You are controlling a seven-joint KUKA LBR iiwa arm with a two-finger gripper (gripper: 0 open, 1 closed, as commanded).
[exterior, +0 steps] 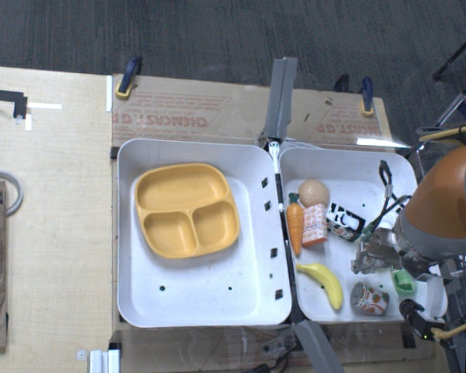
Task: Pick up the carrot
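Here, gripper [369,255] blurred, grip unreadable; carrot [295,227] apart at bin's [351,158] left wall.

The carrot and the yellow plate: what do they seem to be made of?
The carrot looks like moulded plastic: even orange, smooth, with a plain green top; probably a toy. The yellow plate also looks like plastic, matt, one flat colour, with three rounded moulded compartments. Neither can be confirmed from the look alone.
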